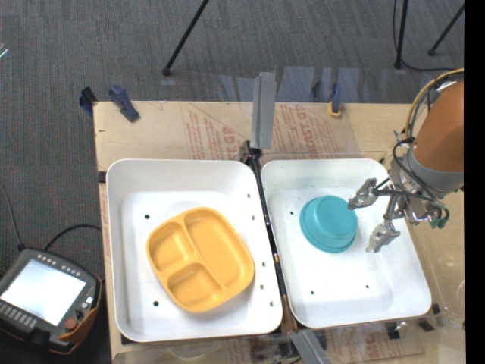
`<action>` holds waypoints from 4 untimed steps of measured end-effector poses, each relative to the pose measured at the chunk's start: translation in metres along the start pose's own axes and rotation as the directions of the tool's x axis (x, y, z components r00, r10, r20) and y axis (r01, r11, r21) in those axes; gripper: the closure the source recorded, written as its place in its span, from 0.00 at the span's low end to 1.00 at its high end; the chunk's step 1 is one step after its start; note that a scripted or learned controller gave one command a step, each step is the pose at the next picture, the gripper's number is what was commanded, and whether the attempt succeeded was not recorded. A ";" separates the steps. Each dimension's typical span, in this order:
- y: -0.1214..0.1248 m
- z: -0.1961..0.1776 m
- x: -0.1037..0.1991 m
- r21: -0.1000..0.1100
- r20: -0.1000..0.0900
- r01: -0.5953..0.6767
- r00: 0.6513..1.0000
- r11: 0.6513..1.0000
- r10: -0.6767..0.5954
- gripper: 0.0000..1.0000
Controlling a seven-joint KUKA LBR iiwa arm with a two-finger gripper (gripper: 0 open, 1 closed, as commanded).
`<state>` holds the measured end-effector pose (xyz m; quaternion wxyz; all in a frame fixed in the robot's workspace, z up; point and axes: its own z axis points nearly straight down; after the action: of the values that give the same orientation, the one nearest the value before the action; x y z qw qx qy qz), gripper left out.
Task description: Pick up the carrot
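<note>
My pincer (373, 217) is hovering released, fingers spread and grasping nothing, over the right bin (394, 294) just beside a teal bowl (327, 224). The carrot is lying somewhere I cannot make out.

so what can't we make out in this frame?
- Carrot: not identifiable in the camera view; the teal bowl could be covering it.
- Arm: cut off by the right edge above the orange band.
- Handheld screen: cut off at bottom left, display too washed out to read.
</note>
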<state>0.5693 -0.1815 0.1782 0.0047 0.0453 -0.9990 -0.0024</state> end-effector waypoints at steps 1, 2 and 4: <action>0.002 -0.016 -0.005 0.004 0.014 0.006 1.000 1.000 -0.006 1.00; -0.027 -0.152 0.078 0.016 0.025 0.060 0.998 0.998 -0.061 1.00; -0.022 -0.119 0.056 0.008 0.006 0.766 0.643 0.643 -0.766 1.00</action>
<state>0.5171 -0.2092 0.2978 -0.0013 0.4632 -0.8863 -0.0019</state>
